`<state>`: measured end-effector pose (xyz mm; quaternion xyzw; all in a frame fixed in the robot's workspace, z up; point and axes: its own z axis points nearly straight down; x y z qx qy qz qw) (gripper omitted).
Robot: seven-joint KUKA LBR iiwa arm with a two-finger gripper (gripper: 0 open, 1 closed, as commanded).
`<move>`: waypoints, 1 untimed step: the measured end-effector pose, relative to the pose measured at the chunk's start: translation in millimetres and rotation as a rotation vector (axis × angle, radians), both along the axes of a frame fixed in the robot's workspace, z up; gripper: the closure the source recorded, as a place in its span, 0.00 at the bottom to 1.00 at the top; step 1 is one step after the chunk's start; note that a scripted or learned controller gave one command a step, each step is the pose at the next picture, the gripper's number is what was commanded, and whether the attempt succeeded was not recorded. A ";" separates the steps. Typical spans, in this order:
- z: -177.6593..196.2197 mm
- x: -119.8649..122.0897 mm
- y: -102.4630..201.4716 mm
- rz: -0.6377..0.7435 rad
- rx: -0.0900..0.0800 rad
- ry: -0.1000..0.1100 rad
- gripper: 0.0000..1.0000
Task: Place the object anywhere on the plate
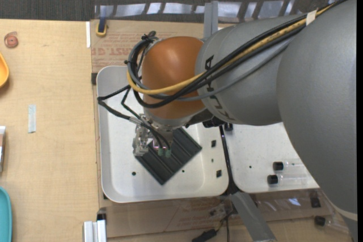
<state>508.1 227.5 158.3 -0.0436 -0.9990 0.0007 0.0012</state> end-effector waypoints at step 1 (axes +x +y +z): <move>106.6 36.2 0.3 0.190 0.001 -0.003 1.00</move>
